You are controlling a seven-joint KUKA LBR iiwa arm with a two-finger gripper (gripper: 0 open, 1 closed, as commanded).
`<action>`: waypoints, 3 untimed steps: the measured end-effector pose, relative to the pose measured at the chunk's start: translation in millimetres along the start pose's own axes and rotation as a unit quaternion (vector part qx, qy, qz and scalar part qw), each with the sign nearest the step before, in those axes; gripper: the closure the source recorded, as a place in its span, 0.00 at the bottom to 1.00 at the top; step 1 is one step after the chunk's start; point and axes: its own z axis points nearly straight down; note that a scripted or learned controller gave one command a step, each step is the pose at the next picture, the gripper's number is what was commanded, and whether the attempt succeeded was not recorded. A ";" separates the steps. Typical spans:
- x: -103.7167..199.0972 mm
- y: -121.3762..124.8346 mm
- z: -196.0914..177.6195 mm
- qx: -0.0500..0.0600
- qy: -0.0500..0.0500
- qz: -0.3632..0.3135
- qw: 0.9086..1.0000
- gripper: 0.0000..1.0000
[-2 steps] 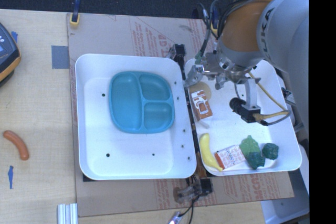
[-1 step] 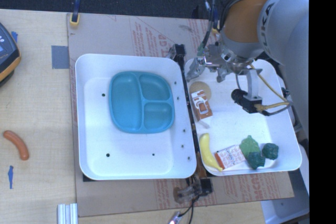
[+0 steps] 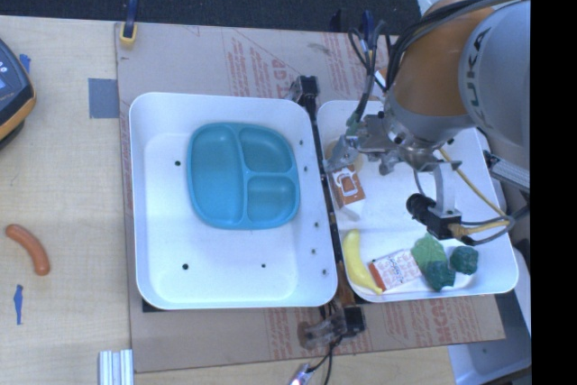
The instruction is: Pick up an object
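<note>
Camera view: blue plate [image 3: 242,175] in left bin [image 3: 158,266]

Grey arm [image 3: 469,68] reaches in, wrist bent downward.

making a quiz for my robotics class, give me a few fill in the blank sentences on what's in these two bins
1. The blue divided plate lies in the ____ bin of the camera view.
2. The banana is coloured ____.
3. The sausage lies on the bench, ____ both bins.
4. The plate has ____ compartments.

Missing words: left; yellow; outside; three
</note>
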 end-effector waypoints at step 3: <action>-13.7 11.1 -0.2 -0.001 0.000 0.001 1.000 0.00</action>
